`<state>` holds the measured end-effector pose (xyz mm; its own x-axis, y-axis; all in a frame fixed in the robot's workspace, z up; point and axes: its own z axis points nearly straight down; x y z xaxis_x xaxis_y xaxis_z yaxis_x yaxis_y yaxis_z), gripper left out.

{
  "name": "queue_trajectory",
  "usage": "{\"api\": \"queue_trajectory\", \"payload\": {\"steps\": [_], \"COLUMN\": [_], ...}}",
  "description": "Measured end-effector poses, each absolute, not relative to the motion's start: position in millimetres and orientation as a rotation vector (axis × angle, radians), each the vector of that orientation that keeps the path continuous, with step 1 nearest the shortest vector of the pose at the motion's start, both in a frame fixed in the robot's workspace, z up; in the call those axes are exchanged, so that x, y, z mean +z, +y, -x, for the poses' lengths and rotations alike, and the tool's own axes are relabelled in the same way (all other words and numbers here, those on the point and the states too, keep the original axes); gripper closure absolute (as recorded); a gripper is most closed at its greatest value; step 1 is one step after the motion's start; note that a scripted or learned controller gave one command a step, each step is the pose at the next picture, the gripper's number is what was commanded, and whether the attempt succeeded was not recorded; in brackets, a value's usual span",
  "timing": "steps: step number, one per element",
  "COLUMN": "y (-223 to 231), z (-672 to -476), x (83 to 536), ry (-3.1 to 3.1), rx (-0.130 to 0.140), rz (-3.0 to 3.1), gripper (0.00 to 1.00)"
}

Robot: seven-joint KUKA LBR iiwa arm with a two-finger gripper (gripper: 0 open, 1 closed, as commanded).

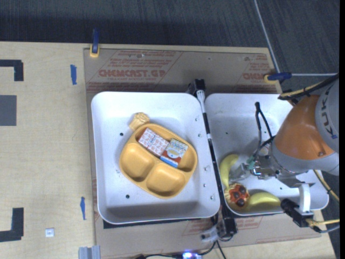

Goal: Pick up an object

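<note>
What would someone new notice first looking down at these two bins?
Probably the big yellow divided tray lying in the middle of the left bin, with small printed packets in its upper compartment. Next, the arm's orange band over the right bin, where bananas and a red-orange object crowd its near corner.

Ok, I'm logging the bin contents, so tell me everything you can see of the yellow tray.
The yellow tray looks like moulded plastic, rounded, with three compartments and a small knob at its upper left. It lies flat and slightly turned in the left bin. Its top compartment holds a red-and-white patterned packet and a small carton.
</note>
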<state>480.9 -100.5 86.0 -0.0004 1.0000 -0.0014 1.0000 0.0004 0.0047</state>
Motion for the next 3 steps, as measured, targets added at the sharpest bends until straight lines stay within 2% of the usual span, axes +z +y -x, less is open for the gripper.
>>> {"api": "queue_trajectory", "payload": {"steps": [3], "y": [-97.6], "z": [-480.8], "x": [86.5], "ry": [2.211], "rx": [0.002], "rz": [-2.219], "gripper": [0.0]}}
